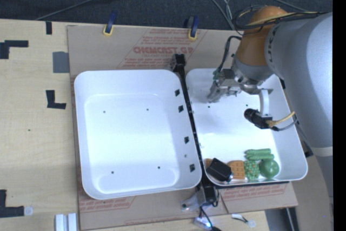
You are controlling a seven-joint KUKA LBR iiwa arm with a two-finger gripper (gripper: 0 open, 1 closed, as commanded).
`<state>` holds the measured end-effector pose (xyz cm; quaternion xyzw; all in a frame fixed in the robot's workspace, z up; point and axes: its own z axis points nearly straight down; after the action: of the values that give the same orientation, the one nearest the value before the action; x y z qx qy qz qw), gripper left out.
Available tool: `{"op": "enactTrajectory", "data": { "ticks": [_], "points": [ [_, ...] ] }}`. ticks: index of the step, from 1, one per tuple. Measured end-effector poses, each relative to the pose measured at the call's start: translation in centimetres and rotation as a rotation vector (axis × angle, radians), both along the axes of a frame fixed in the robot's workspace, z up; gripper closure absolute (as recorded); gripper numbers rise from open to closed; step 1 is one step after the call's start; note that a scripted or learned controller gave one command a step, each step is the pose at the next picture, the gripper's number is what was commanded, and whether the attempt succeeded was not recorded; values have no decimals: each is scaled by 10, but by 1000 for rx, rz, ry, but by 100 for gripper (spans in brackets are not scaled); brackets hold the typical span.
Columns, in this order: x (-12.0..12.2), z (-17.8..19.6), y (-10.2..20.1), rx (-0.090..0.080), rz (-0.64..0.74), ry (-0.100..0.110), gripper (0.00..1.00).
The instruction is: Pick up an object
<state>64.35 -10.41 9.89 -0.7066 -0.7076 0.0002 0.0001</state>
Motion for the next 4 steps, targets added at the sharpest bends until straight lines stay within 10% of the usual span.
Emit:
{"op": "enactTrajectory", "data": {
  "ticks": [3,4],
  "points": [
    [6,123,-9,0,-1,-2,100],
    [12,119,36,1,2,0,100]
  ]
}}
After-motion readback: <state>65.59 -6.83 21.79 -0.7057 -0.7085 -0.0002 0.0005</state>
